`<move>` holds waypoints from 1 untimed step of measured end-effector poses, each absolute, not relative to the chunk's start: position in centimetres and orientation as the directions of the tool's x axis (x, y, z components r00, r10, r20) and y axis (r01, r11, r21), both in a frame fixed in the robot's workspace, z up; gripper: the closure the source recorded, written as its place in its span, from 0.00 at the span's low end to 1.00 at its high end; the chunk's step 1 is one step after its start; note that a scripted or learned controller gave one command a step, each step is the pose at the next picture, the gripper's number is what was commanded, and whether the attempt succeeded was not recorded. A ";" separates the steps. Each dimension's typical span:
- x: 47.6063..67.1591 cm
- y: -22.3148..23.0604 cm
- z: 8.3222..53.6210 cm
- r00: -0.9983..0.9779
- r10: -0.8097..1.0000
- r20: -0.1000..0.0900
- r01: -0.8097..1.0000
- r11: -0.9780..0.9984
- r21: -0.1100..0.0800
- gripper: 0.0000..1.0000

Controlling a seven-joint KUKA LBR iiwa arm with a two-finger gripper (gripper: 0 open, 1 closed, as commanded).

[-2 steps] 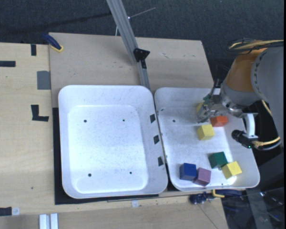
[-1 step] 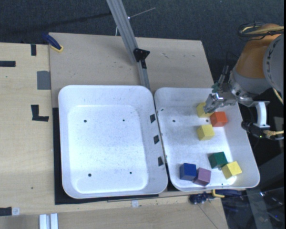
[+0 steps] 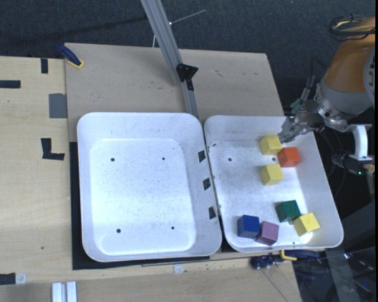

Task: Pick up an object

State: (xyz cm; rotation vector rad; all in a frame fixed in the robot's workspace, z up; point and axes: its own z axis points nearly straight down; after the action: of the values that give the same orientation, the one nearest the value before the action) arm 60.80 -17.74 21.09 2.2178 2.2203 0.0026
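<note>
Two bins side by side on desk [image 3: 25, 168]. Seven blocks in right bin [image 3: 239, 187]: three [image 3: 271, 145] at rear right, four [image 3: 248, 225] clustered along front edge.

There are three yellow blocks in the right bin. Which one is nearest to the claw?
The top yellow block, beside the orange block, right under the claw. The other two yellow blocks lie lower in the right bin.

Wooden bench [image 3: 239, 80] under two white bins [image 3: 94, 131]
</note>
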 end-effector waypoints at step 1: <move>60.9 -18.2 27.4 -0.001 1.000 -0.002 1.000 0.001 0.006 1.00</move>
State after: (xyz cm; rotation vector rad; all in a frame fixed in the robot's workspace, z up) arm 60.92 -18.23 27.39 2.2156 2.2187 0.0042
